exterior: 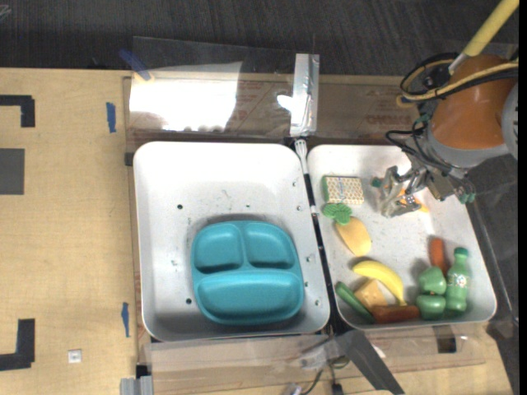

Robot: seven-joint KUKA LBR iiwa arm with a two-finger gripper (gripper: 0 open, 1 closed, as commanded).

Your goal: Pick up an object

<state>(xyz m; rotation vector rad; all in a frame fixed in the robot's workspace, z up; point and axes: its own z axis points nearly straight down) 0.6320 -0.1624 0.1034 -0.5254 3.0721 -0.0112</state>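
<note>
Tool: metallic two-finger unit, sits low over the upper part of the right shallow white plastic bin, under the grey arm's orange band. Finger state: cannot tell from this slant; nothing is visibly between them. Just left of the tool, near the bin's upper left corner, lies a small pale waffle-patterned rectangular block. Below that block is a yellow-orange toy carrot with a green leafy top, the green end toward the divider. Further down, a yellow toy banana curves across the bin's middle, resting against an orange wedge-shaped piece. A dark green elongated vegetable toy lies along the lower left edge, and a dark red sausage-shaped toy lies along the lower rim. On the right side: a small orange-red cylinder, a green plastic bottle with a white label, and a green lumpy toy touching the bottle. The left shallow white plastic bin holds a teal three-compartment tray, set toward its lower edge. Both bins rest side by side on the light wooden table.
</note>
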